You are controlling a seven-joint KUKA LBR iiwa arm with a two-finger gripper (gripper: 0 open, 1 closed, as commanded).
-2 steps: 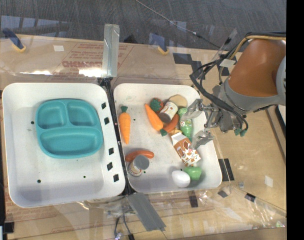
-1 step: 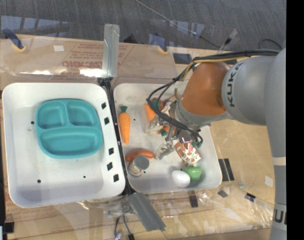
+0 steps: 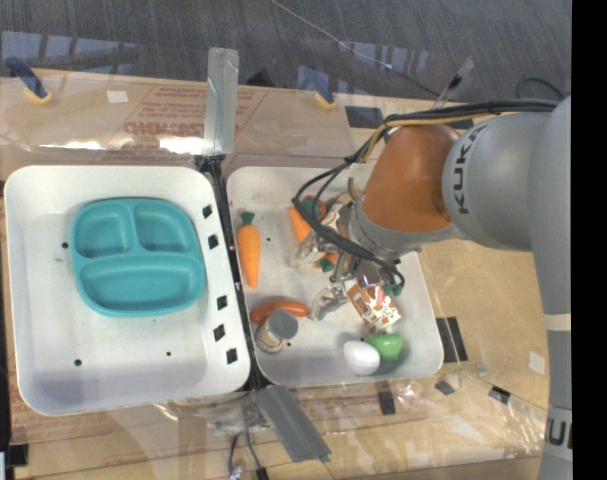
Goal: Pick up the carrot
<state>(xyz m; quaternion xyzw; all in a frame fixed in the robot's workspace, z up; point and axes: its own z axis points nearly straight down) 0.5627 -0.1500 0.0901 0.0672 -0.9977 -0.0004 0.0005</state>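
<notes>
Arm: smooth grey casing, thick and rounded
Marking: dark "KUKA" lettering on the grey shell beside the band
Band: broad, orange, glossy, above the wrist
Cables: thin black ones looping off the wrist (a few run back over the casing)
Hand: silvery metal parts, details unclear

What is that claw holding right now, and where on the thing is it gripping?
It cannot be told: the claw hangs among the toys in the right bin, and its tips are hidden in clutter. The carrot lies apart, near the bin's left wall.
</notes>
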